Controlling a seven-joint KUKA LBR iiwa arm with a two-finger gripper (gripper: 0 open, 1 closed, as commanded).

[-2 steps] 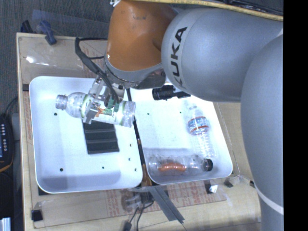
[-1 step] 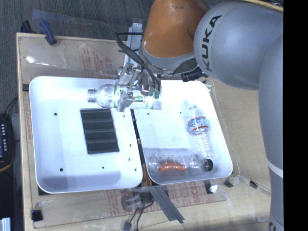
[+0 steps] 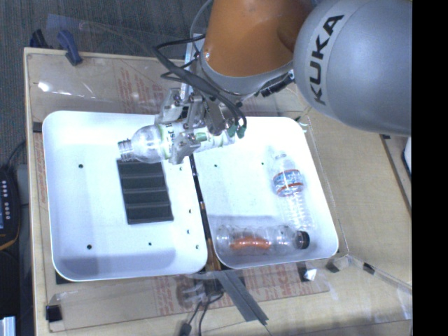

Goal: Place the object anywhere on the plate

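Upper centre of the frame, over the seam between the two bins: claw, hanging under the orange band of the arm. Right against its left side, a clear bottle, cap end pointing to the left of the frame, long axis running nearly left to right with a slight dip toward the cap. Butt end lost in the claw's hardware and cables, so cannot tell whether closed on the bottle or merely touching it.

Just below the bottle, in the left bin: the dark ribbed plate, a rectangle with its long side running up and down the frame, upper edge almost under the bottle's neck. Likely needs only a short shift toward the lower left of the frame, then a lowering, to land the bottle on it. With the bottle lying across the plate's narrow width, probably some overhang or roll to watch for.

In the right bin: a labelled bottle toward the right wall, and a second bottle with something orange inside, lying along the lower wall. Both bins on the pale worktop.
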